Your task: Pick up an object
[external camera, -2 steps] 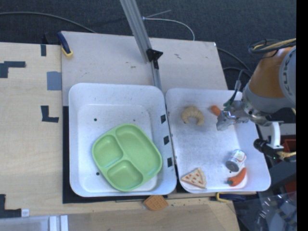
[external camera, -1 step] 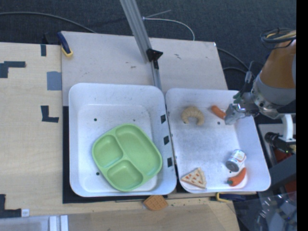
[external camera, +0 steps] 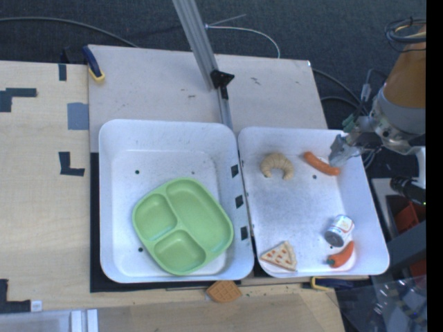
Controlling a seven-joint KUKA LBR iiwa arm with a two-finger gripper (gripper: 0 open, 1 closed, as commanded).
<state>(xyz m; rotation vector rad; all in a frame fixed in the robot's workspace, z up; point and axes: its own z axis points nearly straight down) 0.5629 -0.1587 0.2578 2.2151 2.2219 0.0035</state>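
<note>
Cookie (external camera: 223, 291) beside bin rim (external camera: 173, 279)

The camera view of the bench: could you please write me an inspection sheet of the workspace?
Surface: two white bins side by side, left bin, right bin.
Job's things: in the right bin, croissant, sausage, can, pizza slice, carrot.
Clutter: green tray in the left bin; cookie on the bench below the bins.
Gripper: gripper at the right bin's far right edge, beside the sausage.
Cables: white cable behind the bins; dark cables at right.
Surroundings: metal pole, dark floor.
</note>
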